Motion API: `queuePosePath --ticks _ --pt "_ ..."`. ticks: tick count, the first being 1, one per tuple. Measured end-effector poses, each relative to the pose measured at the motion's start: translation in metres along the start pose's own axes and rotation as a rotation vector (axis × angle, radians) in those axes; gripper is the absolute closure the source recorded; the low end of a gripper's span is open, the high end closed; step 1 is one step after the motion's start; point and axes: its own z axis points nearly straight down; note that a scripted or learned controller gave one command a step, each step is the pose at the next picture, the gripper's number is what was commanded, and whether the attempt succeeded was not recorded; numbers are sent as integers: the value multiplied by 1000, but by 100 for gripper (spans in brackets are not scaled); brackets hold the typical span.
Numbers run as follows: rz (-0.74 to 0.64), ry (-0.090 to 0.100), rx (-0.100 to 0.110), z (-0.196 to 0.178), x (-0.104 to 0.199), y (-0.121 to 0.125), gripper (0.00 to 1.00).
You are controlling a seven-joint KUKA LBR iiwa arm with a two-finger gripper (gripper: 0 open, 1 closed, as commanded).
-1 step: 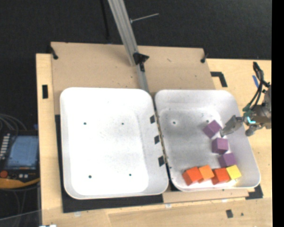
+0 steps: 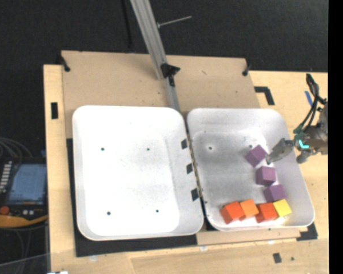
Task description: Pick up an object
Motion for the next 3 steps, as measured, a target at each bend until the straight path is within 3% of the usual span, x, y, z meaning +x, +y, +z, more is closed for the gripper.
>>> queuePosePath --ticks 3 --pt "4 -3 2 134 -8 12 0"
